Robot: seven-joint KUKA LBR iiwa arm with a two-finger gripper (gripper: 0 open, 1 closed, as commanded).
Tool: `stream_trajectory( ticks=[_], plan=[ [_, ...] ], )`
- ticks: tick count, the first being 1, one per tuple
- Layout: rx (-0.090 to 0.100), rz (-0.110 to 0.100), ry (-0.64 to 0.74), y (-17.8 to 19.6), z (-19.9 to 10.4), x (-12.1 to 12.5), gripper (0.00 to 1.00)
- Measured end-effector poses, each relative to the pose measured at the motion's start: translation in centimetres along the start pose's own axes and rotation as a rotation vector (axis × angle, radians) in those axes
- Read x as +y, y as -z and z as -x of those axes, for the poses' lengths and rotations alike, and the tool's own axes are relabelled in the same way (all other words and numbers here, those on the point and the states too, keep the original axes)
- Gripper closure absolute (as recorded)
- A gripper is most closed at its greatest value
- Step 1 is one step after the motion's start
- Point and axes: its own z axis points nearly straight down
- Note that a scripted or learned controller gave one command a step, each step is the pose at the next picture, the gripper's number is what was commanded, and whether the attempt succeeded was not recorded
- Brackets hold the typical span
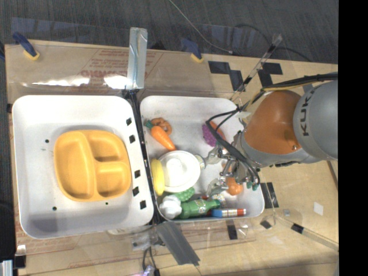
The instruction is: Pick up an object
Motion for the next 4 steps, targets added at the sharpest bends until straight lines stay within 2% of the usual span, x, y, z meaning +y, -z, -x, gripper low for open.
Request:
stream_trajectory(
  ticks=[1,2,3,4],
  plan=[
    [-0.039,-0.009,-0.024,0.7,-1.9,0.6,0.0],
    [0.005,0.002,0.134,-0.1,0.2,-0.7,0.0],
    [-0.037,-0.004,0.072,0.7,-1.4,-0.9,0.0],
    [-0.009,-0.003,0.077,1.3,-2.1,-1.0,1.0]
  ],
)
